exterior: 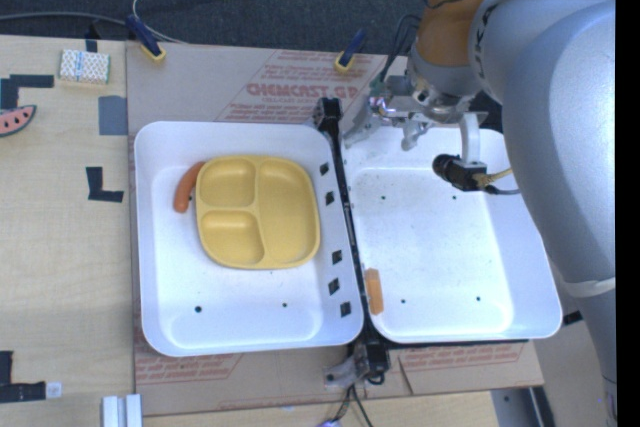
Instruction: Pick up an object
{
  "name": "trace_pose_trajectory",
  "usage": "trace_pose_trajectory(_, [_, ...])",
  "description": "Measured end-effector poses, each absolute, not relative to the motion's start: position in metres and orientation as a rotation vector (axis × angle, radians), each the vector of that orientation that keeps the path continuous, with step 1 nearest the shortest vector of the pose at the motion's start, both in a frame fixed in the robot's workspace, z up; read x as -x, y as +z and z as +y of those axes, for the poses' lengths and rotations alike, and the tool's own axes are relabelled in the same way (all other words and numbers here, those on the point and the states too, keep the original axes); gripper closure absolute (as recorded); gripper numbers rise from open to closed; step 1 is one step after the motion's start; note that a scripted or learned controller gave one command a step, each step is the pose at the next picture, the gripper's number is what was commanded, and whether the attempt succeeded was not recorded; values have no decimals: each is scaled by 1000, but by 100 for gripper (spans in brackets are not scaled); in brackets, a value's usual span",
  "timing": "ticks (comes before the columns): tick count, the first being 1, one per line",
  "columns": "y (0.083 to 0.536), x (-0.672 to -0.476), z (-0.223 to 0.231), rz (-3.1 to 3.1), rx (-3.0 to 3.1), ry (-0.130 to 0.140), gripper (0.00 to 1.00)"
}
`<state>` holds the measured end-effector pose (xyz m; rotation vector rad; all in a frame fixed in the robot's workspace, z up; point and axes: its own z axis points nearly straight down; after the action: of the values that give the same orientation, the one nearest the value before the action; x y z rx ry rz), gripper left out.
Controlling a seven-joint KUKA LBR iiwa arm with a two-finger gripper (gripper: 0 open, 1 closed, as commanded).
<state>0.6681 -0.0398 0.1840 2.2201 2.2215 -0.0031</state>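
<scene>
My gripper (439,141) hangs over the far edge of the right bin (520,315), below the orange wrist band. Its two pale fingers (410,136) stand apart, so it is open, with nothing between them. A small orange piece (373,291) lies in the right bin against the divider, well in front of the gripper. In the left bin (160,315) sits a yellow divided plate (258,211). An orange carrot-like stick (184,187) lies along the plate's left side.
The black divider (341,215) runs between the two bins. The grey arm covers the view's right side and the right bin's far corner. A black connector with a cable (458,171) hangs just below the gripper. Blue clamps (145,37) hold the cardboard behind the bins.
</scene>
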Motion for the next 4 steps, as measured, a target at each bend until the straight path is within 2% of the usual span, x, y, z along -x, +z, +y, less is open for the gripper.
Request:
trace_pose_trajectory(1, [184, -668, -1, 2224, -2219, -2, 0])
trace_pose_trajectory(2, [194, -668, -2, 2223, -2217, -7, 100])
trace_pose_trajectory(3, [193, -668, -2, 2223, -2217, -8, 0])
trace_pose_trajectory(4, [203, -668, -1, 2224, -2215, -10, 100])
